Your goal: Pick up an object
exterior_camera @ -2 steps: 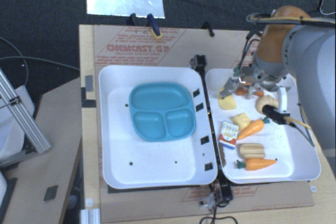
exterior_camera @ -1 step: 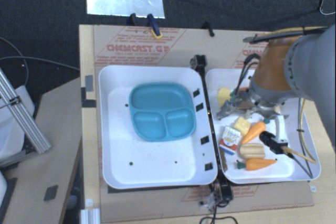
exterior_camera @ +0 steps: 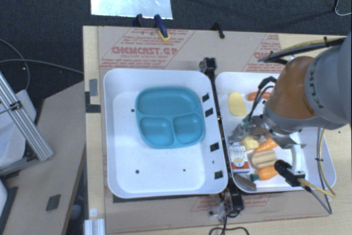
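Arm (exterior_camera: pixel 316 85) reaches in over the right bin (exterior_camera: pixel 242 81), orange band (exterior_camera: pixel 289 91) above the bin's middle. The gripper (exterior_camera: pixel 246 130) is low over the bin's left-centre, right in the toy food pile. Can't tell if it's open or closed, the wrist and the clutter hide it, and no object is visibly held. All pick candidates are in the right bin. A yellow rounded piece (exterior_camera: pixel 237 103) lies in the bin's far-left part, with a small orange piece (exterior_camera: pixel 254 96) just beside it, toward the bin's centre. A pale yellow piece (exterior_camera: pixel 249 142) sits mid-bin, touching or nearly touching the gripper. A carrot (exterior_camera: pixel 268 146) is next to it, tilted. A tan bun (exterior_camera: pixel 263 158) is just nearer the bin's front edge, up against the carrot. A small carton (exterior_camera: pixel 237 156) with red print stands against the bin's left wall. Another orange piece (exterior_camera: pixel 268 174) and a grey piece (exterior_camera: pixel 246 183) lie at the bin's near edge; can't make out what the grey one is. The left bin (exterior_camera: pixel 124 135) sits just beside the right bin, walls about touching, and carries a teal divided plate (exterior_camera: pixel 168 116), roughly centred and flat. Both bins rest on a cardboard sheet (exterior_camera: pixel 143 49) with red print that covers the bench beyond the right bin's far edge.
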`<state>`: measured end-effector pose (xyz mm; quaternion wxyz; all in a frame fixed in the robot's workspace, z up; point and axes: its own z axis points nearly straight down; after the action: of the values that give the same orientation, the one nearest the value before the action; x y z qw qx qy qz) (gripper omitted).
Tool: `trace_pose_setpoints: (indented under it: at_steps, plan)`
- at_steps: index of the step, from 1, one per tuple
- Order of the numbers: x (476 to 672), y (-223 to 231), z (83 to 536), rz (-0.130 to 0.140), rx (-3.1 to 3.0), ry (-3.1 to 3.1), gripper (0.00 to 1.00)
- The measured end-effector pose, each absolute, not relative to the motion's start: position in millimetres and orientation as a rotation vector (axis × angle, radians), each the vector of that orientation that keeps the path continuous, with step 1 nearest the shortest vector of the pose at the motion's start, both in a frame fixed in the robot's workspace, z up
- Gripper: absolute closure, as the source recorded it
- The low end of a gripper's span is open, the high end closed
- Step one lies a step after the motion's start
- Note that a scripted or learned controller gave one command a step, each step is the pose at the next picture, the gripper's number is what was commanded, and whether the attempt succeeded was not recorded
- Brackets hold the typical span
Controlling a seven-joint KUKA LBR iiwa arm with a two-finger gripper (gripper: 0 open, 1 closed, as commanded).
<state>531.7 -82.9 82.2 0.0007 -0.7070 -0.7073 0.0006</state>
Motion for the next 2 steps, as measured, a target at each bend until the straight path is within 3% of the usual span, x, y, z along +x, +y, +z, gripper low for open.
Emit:
trace_pose_setpoints:
  at_steps: [1,2]
  plan:
    - [536.8,-86,93,-0.002,-2.228,-2.225,1.00]
    - [572.5,4,187,-0.011,-2.208,-2.239,1.00]
